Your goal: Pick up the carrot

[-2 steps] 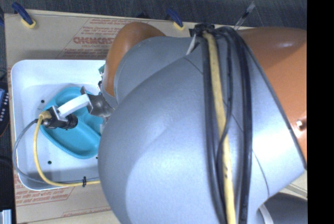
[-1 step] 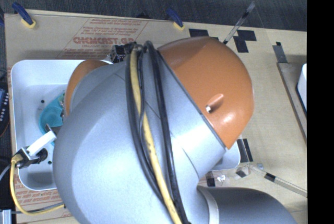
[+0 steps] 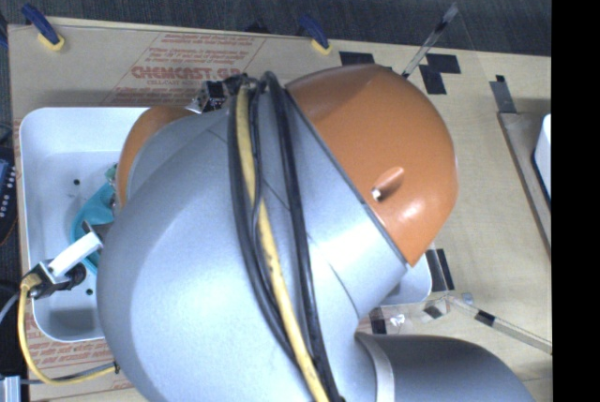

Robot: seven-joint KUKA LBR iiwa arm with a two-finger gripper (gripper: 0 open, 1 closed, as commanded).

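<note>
The grey arm (image 3: 253,269) with its orange band (image 3: 384,156) covers most of the left bin (image 3: 37,147). The pincer lies hidden beneath it, so its opening cannot be told. No carrot can be made out; a teal object (image 3: 91,213) shows beside the arm.

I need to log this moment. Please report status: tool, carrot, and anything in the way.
Tool: hidden under the arm, state unknown. Carrot: cannot be made out. Arm covers most of the left bin; a teal object shows beside it.
</note>
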